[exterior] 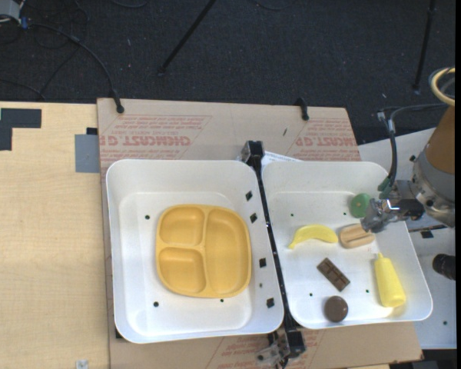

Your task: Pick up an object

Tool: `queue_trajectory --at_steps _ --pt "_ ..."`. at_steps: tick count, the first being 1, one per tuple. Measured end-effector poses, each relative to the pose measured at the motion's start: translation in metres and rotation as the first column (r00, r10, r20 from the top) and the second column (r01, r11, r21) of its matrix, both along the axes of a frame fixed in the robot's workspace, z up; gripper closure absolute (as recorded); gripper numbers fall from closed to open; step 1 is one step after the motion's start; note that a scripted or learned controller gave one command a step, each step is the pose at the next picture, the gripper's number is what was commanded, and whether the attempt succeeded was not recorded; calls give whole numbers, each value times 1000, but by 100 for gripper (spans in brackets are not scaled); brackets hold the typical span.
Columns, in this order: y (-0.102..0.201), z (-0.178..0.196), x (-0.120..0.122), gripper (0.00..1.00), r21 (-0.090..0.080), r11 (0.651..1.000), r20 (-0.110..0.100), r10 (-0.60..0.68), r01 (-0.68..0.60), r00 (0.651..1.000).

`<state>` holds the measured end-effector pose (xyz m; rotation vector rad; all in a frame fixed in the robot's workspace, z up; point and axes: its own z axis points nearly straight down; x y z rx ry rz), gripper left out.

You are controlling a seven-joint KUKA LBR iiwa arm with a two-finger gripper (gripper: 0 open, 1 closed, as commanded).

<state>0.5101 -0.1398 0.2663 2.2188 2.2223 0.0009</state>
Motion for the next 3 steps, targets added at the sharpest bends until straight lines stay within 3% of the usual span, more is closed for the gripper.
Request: queue_trajectory --at_steps 3 --pt "146 -15 44 100 2 1000 -5 3 -3 1000"
